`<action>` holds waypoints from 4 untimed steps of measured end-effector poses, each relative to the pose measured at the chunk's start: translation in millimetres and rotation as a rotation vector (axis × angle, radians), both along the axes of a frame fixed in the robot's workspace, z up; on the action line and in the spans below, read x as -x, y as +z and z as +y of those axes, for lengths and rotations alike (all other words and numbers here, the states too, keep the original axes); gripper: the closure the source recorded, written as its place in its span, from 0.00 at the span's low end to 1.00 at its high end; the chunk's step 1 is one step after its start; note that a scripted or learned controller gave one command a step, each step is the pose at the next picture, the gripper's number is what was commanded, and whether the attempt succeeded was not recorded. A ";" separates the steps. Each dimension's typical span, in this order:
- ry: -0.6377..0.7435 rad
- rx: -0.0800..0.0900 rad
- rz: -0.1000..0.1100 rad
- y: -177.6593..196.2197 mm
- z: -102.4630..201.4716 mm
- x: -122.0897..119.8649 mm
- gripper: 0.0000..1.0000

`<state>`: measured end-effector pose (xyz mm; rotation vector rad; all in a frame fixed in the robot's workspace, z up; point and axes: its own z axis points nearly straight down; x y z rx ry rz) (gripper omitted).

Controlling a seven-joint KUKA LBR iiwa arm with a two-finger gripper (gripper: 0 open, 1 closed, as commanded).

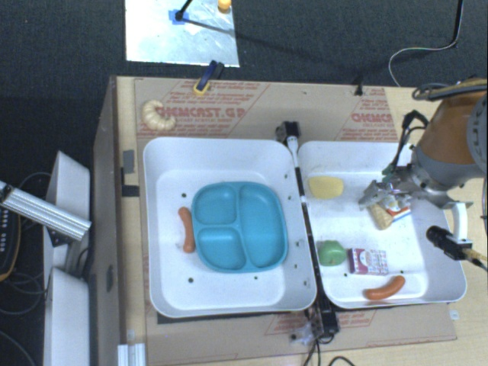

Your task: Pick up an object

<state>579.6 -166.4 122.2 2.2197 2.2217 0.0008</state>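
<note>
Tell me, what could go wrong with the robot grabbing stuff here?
The gripper sits right over a tan item near the right bin's middle, so it might nudge that away instead of gripping it. The yellow piece lies close by and could get bumped too.

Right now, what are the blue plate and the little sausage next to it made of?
The blue plate looks like smooth matte plastic: even colour, moulded compartments. The sausage is probably toy plastic or rubber, since its orange is uniform, though that's hard to tell.
</note>
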 end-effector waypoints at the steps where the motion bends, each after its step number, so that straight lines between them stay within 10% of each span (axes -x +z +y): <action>1: 0.000 0.000 0.001 -2.6 4.8 5.3 0.00; 2: 0.003 0.001 -0.002 -12.1 9.5 -76.9 0.00; 4: 0.003 0.005 -0.015 -31.9 -19.4 -15.0 0.00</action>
